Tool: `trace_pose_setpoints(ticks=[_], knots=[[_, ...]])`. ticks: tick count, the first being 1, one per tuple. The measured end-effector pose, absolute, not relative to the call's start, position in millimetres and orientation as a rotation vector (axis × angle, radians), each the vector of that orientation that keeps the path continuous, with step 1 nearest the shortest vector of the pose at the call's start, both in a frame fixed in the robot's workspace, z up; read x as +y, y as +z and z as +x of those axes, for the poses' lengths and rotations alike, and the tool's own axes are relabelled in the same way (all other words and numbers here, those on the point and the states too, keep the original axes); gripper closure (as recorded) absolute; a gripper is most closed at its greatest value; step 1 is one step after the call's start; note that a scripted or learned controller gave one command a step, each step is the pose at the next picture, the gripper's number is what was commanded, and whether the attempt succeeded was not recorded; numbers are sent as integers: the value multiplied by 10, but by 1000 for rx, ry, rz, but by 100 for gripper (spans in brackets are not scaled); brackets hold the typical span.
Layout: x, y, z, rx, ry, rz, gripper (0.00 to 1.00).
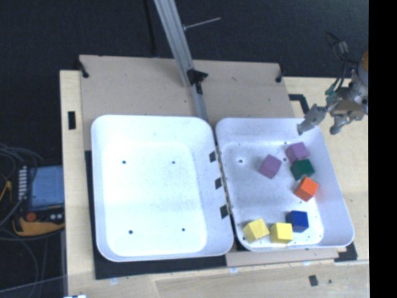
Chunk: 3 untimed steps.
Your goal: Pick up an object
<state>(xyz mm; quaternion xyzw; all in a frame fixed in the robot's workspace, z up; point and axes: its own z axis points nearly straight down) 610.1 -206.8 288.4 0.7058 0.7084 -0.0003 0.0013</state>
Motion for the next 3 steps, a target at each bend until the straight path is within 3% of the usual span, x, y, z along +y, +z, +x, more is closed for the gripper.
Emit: trace_pose_setpoints(ticks=[1, 3], knots=[[-2068, 2885, 6101, 2225, -2, 2214, 0], [-2037, 1969, 6164, 2223, -4, 2220, 0]])
